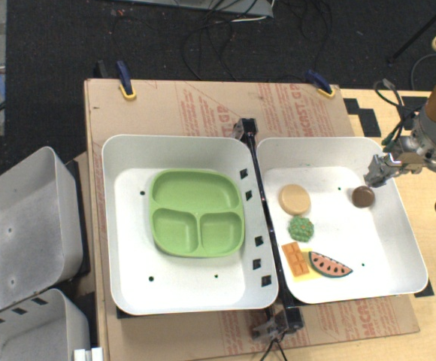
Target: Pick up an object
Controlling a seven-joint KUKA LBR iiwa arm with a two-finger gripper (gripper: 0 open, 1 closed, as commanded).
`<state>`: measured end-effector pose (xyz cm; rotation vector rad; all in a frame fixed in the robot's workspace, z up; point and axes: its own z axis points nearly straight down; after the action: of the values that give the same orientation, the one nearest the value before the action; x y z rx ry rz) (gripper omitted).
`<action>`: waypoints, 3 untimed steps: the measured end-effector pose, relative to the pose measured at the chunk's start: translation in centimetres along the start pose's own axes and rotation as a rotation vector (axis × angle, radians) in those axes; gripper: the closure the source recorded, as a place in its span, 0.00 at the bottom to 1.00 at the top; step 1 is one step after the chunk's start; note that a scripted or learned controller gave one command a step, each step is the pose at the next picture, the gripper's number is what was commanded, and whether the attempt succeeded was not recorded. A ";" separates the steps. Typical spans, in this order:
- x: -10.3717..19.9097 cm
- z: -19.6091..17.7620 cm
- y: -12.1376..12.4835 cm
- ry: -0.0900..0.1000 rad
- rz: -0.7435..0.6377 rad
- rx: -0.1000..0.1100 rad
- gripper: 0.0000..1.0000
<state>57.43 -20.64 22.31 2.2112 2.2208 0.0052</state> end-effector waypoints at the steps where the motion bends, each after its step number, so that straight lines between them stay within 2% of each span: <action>1: 0.0 -4.1 0.2 0.000 0.000 0.001 1.00; 3: 9.5 -3.9 -0.6 0.005 -0.003 0.009 1.00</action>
<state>56.75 -11.13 26.13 2.2147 2.2315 0.0008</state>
